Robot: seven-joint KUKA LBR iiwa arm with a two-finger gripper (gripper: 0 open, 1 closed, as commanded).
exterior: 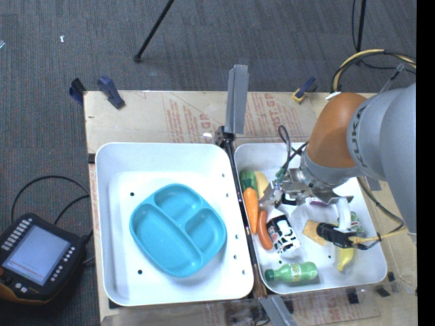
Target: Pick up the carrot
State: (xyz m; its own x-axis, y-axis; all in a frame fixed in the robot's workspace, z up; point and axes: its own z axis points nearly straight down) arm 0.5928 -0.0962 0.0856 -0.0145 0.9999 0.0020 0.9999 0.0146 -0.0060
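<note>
We see bench [170, 114]: brown board top with red printed markings, set on dark carpet. Two shallow white bins rest directly on it, side by side, touching along middle. Left bin [109, 182] covers most of left half; right bin [370, 250] sits toward right edge. Blue clamps [109, 90] grip bench's far-left corner; another clamp [304, 89] at far edge. Grey upright post [236, 107] stands at far edge, between bins.

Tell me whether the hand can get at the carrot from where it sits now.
Probably yes. The hand sits in the right bin beside the carrot, whose top is uncovered; the bin wall and a red item crowd its sides.
</note>
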